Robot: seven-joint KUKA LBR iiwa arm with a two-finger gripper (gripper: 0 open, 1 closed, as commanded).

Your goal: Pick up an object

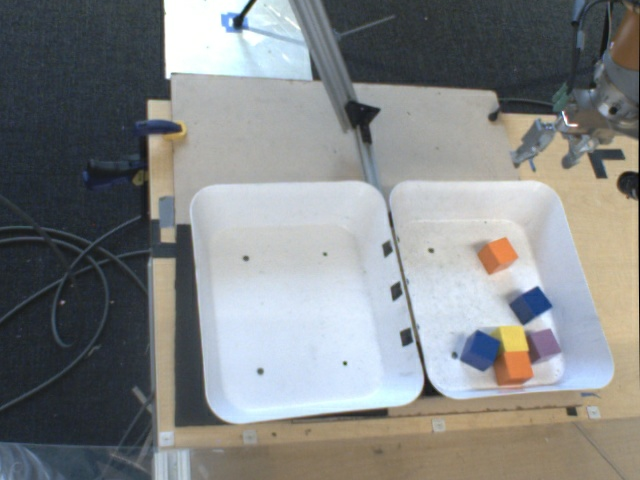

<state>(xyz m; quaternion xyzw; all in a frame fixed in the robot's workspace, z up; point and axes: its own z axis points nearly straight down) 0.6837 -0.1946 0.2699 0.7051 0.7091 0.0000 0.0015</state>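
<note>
Several small cubes lie in the right bin. An orange cube sits alone near the middle, and a dark blue cube lies below it. At the bin's front a blue cube, a yellow cube, a second orange cube and a purple cube crowd together, touching. My gripper hangs above the bench beyond the right bin's far right corner, well away from the cubes. It is open, with nothing between its fingers.
The left bin adjoins the right one. A slanted metal pole crosses the back of the bench and ends near the seam between the bins. Clamps and cables lie off the left edge.
</note>
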